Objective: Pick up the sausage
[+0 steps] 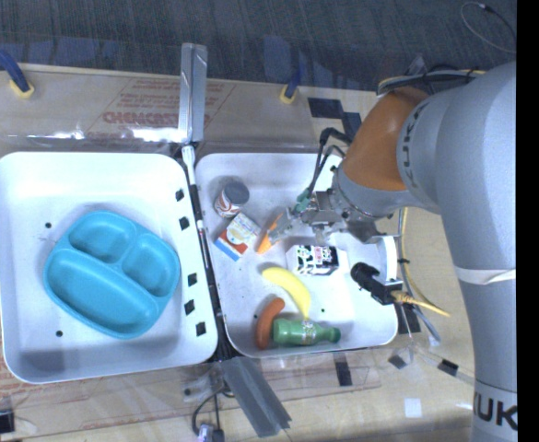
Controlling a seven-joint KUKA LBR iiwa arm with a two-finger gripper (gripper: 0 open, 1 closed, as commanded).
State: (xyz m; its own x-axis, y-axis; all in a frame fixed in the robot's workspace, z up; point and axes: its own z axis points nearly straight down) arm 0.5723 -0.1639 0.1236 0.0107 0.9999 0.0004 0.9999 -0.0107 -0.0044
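The sausage (267,321), short and reddish-brown, lies at the front edge of the right bin (361,168). It touches one end of a green bottle (306,332), and a banana (287,286) lies just behind it. My gripper (311,215) hangs over the middle of that bin, well behind the sausage. It is close to an orange carrot (268,233) and a black-and-white packet (315,259). Nothing is visibly held.
A can (233,195) and a small carton (239,236) sit at the right bin's left side. The left bin (29,191) holds a blue divided plate (112,274). A black-marked divider wall (198,256) separates the bins.
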